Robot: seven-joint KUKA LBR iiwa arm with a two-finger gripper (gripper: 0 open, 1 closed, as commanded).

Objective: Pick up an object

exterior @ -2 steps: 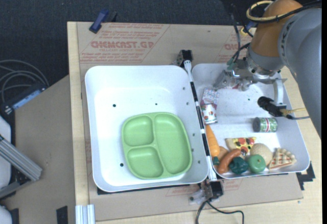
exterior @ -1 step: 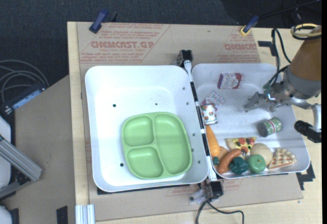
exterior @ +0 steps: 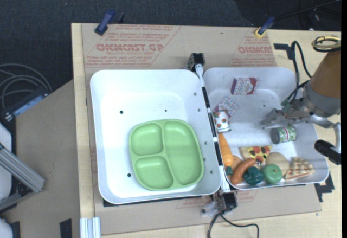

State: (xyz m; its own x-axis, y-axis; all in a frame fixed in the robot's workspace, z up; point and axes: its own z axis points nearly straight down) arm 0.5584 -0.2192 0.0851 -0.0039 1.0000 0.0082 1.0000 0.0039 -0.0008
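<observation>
The can (exterior: pixel 283 134) lies on its side in the right bin (exterior: pixel 255 75), at about 3 o'clock from that bin's middle, green-labelled with a pale end facing left. It looks small, stiff and light, and its round, smooth wall would likely roll or slip under a poor pinch; the safest hold, I judge, is across its short width, one finger on each side of the barrel, rather than along its ends. Just above it, at 11 o'clock from the can, hangs the gripper (exterior: pixel 275 118), close to the can but apart from it as far as I can see; nothing sits between its fingers, and whether they are spread or closed I cannot tell at this size. The arm (exterior: pixel 325 85) reaches in from 3 o'clock, its orange band above the wrist, tilted down toward the bin floor. Below the can, at 6 o'clock, toy food crowds the bin's near edge: a pizza slice (exterior: pixel 257 152), a waffle (exterior: pixel 299 168), a carrot (exterior: pixel 225 150), a green piece (exterior: pixel 253 177). At 12 o'clock lies a red packet (exterior: pixel 243 86). The left bin (exterior: pixel 108 123) holds a green tray (exterior: pixel 165 153).
</observation>
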